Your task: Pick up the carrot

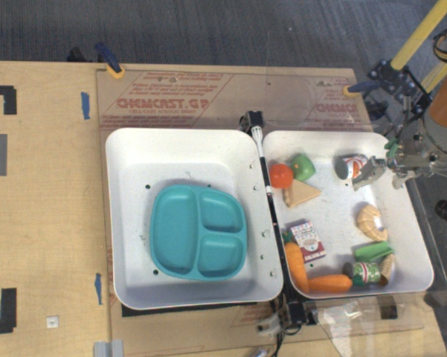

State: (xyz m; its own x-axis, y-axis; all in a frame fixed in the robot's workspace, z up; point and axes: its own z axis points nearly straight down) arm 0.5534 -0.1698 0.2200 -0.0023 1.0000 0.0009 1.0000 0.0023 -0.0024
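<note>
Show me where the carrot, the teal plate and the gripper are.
carrot (329, 282): camera view, middle of its orange body.
teal plate (171, 229): camera view, its large left compartment.
gripper (373, 171): camera view, between its fingertips.

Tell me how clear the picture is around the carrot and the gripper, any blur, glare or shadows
In the camera view the light is even and soft; the carrot in the right bin reads sharp enough, with faint shadow beneath it; the gripper at the bin's upper right is small and somewhat smeared, its details hard to read; the teal plate shows slight sheen, no harsh glare.
</note>
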